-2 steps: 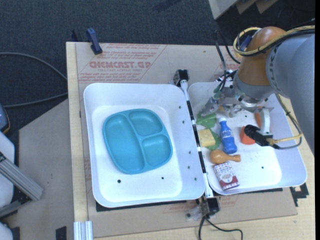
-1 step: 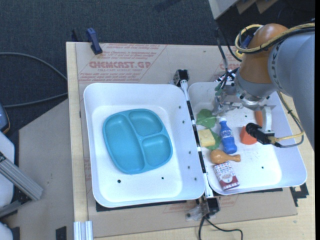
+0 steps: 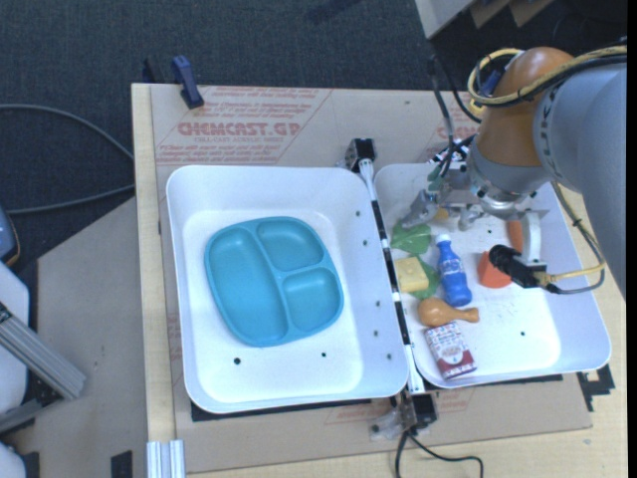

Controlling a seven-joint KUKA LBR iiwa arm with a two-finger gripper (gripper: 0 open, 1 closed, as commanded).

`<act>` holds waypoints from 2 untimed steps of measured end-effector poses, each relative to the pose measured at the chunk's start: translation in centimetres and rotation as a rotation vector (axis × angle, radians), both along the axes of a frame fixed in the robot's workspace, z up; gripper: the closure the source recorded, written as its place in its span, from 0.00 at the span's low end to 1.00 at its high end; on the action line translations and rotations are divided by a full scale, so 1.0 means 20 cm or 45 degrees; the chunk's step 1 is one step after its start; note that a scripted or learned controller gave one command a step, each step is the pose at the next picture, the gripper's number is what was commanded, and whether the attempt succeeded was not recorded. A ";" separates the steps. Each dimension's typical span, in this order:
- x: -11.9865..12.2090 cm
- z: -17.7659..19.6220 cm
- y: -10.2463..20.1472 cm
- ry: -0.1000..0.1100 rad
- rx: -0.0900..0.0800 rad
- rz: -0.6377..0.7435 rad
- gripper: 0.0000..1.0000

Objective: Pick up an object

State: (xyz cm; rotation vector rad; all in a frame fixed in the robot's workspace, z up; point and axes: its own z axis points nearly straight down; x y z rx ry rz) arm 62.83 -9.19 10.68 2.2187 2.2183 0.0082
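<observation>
Your right bin (image 3: 572,342): bottle (image 3: 453,273), cheese (image 3: 413,275), drumstick (image 3: 446,313), packet (image 3: 450,351). Tool (image 3: 448,205) overhead; arm (image 3: 557,118) hides it, grip state untellable. Left bin (image 3: 189,267): tray (image 3: 273,279).

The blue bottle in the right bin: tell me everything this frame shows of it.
The blue bottle is a small toy-like plastic bottle with a white cap and a pale label band around its middle. It lies on its side on the floor of the right bin, cap pointing toward the far side, under the arm's wrist. A yellow block lies against its left side and a tan drumstick-shaped toy sits at its base; whether that one touches it is unclear. The gripper is beyond its cap.
</observation>
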 end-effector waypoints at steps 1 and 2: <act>0.00 0.05 0.00 -0.003 0.000 0.001 1.00; 0.00 0.05 0.00 -0.002 0.000 0.000 0.00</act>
